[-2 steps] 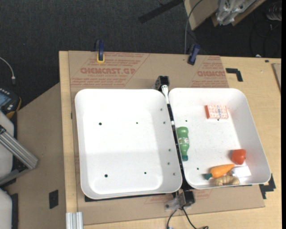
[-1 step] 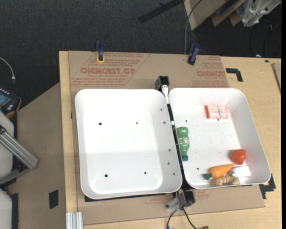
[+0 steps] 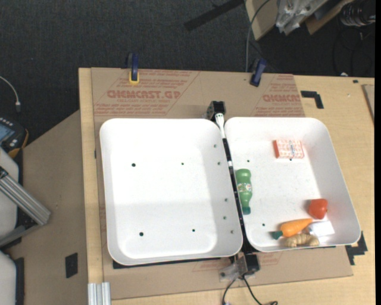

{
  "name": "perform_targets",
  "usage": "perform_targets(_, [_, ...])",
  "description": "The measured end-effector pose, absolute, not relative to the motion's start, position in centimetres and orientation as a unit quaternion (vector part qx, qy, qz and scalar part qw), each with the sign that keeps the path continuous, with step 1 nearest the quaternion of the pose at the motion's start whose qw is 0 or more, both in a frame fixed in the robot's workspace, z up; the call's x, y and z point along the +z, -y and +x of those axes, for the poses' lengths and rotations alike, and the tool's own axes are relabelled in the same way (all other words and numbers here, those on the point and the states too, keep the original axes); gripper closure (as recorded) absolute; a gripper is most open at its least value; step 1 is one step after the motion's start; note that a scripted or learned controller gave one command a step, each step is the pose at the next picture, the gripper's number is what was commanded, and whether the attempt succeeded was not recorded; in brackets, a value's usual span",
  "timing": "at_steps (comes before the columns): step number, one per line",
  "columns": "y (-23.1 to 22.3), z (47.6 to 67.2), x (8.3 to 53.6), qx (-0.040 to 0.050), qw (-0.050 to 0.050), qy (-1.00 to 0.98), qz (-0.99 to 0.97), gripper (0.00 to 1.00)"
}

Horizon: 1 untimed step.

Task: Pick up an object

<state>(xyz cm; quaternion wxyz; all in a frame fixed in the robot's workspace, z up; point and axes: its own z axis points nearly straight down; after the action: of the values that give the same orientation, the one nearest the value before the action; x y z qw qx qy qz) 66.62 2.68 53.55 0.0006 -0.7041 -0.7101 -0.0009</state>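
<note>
The grey metal gripper (image 3: 293, 16) sits at the top edge of the view, above and beyond the far rim of the right shallow white bin (image 3: 333, 156), over the dark floor rather than over either bin. It appears blurred and partly cut off by the frame, with a tan piece beside it and a thin dark cable (image 3: 252, 36) curving down from it. Whether it is open or closed cannot be told, and nothing can be seen held in it. The objects to pick all lie in the right bin. A green plastic bottle (image 3: 243, 190) lies lengthwise against that bin's left wall. A small pink patterned box (image 3: 289, 149) rests flat near the far side, well apart from the rest. At the near right corner, a red rounded toy (image 3: 318, 208) sits just beyond an orange toy carrot (image 3: 296, 227), a white block (image 3: 322, 229) and a tan knobbly piece (image 3: 300, 240), these 3 clustered close together. The left shallow white bin (image 3: 119, 179) adjoins the right one. Both bins rest on a brown board (image 3: 95, 107) held by 2 blue clamps (image 3: 133, 64).
</note>
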Motion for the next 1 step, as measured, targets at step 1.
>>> perform_targets(1, [3.82,66.62,53.54,0.0004,-0.001,0.705,-0.709,1.0])
